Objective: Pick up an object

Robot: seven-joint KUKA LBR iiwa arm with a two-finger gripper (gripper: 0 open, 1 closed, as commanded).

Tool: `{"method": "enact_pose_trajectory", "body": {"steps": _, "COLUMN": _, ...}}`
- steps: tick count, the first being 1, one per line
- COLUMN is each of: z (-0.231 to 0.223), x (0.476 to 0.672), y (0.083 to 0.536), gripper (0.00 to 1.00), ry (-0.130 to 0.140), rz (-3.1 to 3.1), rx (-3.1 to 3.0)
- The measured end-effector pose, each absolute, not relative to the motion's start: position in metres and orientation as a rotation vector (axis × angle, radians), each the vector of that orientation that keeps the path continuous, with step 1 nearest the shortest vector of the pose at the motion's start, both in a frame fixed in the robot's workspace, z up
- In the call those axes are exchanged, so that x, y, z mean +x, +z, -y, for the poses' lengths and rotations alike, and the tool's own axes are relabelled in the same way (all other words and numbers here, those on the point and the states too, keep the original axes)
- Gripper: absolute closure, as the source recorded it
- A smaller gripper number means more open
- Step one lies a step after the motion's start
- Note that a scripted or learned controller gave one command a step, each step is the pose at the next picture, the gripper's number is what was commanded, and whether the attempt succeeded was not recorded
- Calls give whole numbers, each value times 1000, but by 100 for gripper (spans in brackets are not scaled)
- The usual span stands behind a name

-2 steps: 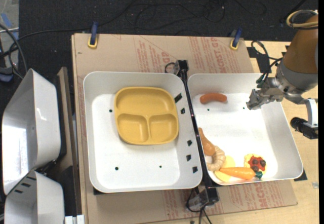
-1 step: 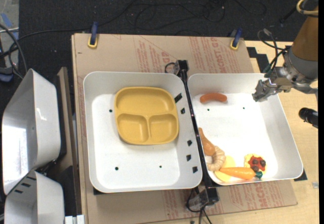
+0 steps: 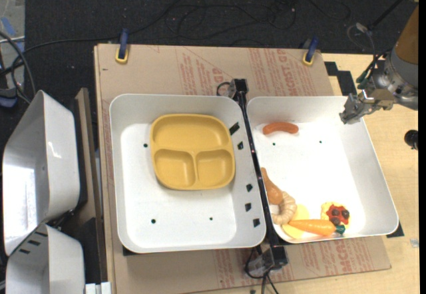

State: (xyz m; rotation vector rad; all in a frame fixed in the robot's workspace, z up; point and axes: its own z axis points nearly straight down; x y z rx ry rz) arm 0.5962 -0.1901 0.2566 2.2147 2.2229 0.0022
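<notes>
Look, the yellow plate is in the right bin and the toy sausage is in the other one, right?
Not quite. The camera view shows the yellow plate in the left bin, not the right. The toy sausage is in the other one, the right bin.

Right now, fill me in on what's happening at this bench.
A robot arm reaches in from the right; its hand hovers over the right bin's far right rim, carrying nothing. That bin holds a toy sausage, a carrot and other play food near its front. A yellow divided plate sits in the left bin.
</notes>
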Motion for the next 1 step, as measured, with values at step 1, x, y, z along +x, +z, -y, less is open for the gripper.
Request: {"method": "enact_pose_trajectory", "body": {"steps": 1, "z": 190, "x": 597, "y": 297, "gripper": 100, "ry": 4, "rz": -2222, "rx": 2213}}
